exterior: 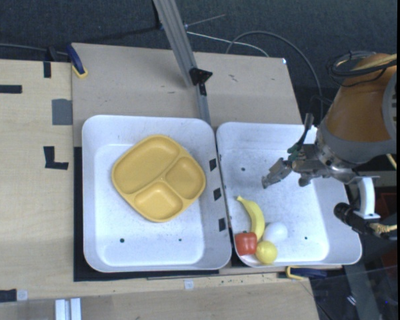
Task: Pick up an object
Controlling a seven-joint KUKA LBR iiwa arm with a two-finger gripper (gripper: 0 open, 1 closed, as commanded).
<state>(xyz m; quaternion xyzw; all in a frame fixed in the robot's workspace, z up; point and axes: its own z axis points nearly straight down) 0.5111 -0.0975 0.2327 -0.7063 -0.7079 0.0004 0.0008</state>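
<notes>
In the right bin (267, 142), near its front left corner, lie a yellow banana (253, 215), a white round object (277, 232), a small red fruit (246, 243) and a yellow lemon-like fruit (267, 252), all bunched together. My gripper (275, 176) hangs over the middle of the right bin, above and slightly right of the banana, apart from the fruit. Nothing shows held in it. The grey arm with its orange band (360, 112) reaches in from the right.
The left bin (100, 239) holds a yellow divided plate (159, 177). A grey metal bar (177, 32) slants down from the top to the seam between the bins. Cables (267, 42) trail across the bench behind the right bin.
</notes>
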